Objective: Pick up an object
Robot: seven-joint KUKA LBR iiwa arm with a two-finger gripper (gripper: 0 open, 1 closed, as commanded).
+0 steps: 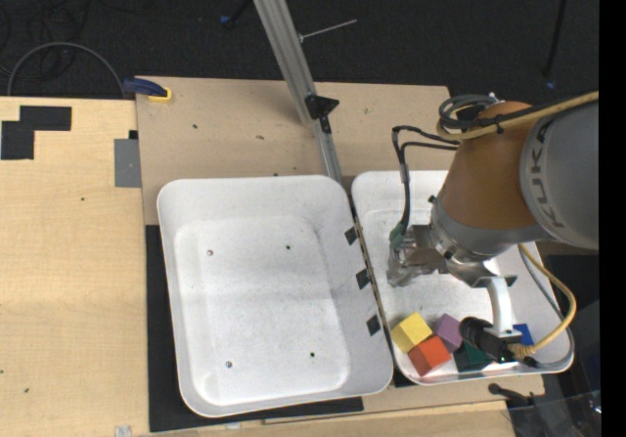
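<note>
My gripper (402, 267) hangs low over the left part of the right bin (377, 193), close to the wall shared with the left bin. A small green patch (398, 233) shows just above it; I cannot tell what that is. Several blocks lie at the front of the right bin: a yellow block (413, 329), a red block (428, 355) touching it in front, a purple block (448, 329) and a dark green piece (470, 359). A blue piece (522, 334) sits by the bin's right front corner. The blocks lie a short way in front of the gripper.
The left bin (256, 293) lies beside the right one, with only small dark specks on its floor. A slanted metal rail (290, 49) runs from the back down to the divide between the bins. The arm's bulk (509, 176) covers the right bin's back right part.
</note>
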